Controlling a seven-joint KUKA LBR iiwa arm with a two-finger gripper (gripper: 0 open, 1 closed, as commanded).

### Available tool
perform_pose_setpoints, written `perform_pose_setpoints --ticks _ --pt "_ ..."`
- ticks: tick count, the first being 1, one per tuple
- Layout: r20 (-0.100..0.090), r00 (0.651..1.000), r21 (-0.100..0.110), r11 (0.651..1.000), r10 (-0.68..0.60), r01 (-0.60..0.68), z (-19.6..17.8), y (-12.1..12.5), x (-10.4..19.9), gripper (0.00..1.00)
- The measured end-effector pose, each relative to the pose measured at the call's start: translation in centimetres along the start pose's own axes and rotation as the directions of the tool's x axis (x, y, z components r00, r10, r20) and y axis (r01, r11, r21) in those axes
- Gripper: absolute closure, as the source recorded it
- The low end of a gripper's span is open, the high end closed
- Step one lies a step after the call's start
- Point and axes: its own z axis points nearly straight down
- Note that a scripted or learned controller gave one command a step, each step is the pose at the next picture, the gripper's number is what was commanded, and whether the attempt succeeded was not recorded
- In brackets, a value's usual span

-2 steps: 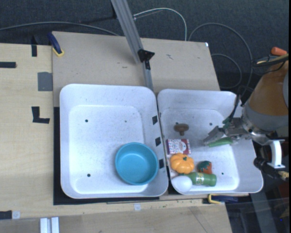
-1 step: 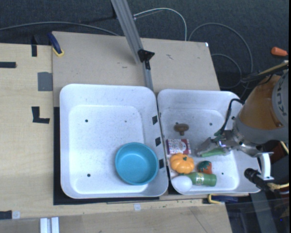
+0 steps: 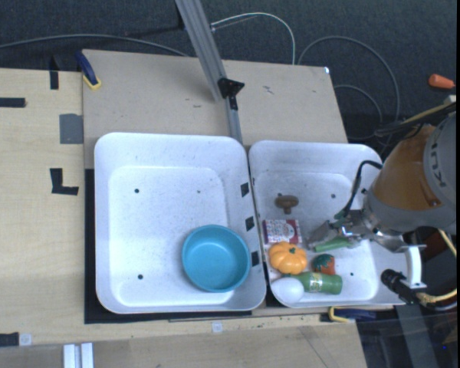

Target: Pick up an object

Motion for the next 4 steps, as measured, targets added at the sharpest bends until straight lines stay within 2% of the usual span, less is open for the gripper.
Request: perform_pose_setpoints --ticks 1,3,4 --pt "-0.003 1.000 0.001 1.000 -0.001 0.001 -1.0 0.0 0.1 1.00" --pt "0.000 1.000 -0.005 1.000 0.000 0.000 -12.6 0.0 -1.2 1.00" --pt "0.000 1.000 -0.005 1.000 -0.001 0.001 -17.0 0.1 -1.2 1.00"
